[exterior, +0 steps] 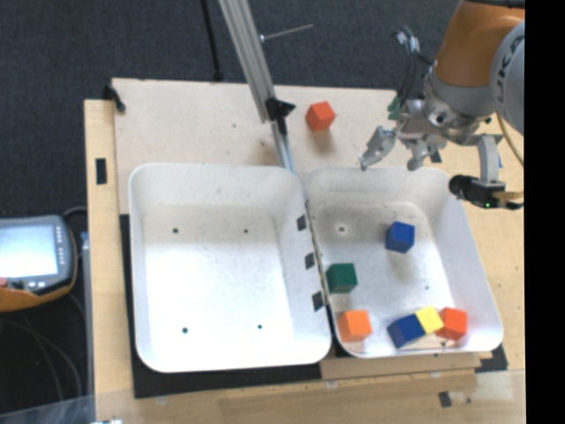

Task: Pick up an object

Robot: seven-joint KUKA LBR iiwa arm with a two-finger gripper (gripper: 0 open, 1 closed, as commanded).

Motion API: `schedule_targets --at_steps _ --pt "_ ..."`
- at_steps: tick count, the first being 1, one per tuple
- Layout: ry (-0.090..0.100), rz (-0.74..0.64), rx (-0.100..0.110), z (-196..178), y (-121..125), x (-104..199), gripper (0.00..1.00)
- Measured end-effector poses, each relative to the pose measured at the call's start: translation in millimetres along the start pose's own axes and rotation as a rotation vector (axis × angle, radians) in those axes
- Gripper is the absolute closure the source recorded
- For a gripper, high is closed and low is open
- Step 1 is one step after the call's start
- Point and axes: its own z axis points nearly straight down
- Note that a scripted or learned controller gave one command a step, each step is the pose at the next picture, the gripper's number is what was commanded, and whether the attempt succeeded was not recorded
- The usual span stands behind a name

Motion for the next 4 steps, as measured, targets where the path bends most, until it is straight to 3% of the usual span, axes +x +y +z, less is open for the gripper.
schedule_targets --at_steps 1,2,3,4 --pt "0.0 0.009 0.003 19.5 -41.5 -33.6 0.0" --pt "0.0 0.009 0.004 74.5 -47.7 -74.5 0.0" --pt "0.002 0.007 -0.002 175.0 -57.8 -94.3 0.0" --pt "0.002 0.012 -0.006 161.8 -56.7 -94.8 1.0"
